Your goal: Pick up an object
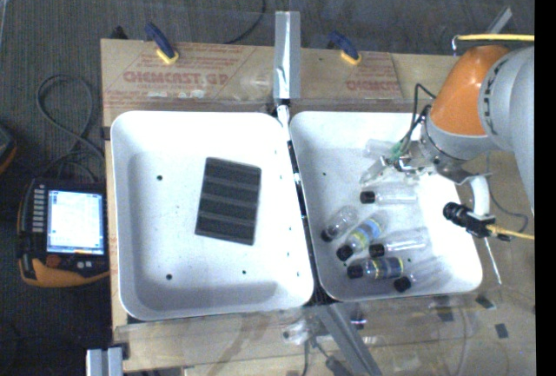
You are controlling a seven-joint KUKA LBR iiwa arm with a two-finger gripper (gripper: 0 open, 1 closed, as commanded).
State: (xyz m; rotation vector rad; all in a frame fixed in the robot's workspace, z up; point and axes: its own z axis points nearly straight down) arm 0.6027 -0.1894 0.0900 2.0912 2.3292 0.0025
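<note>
So the tool (393, 162) is parked low over the upper part of the right shallow white bin (323, 140), among some clear plastic bottles with dark caps (369, 235), which are piled toward that bin's lower middle. Whether it's spread or pinched can't be told. A dark ribbed rectangular pad (228, 200) is lying in the left white bin (130, 192).

My arm (499, 105) reaching in from right, orange band up; gripper (393, 164) low over right bin's (326, 135) back part.
</note>
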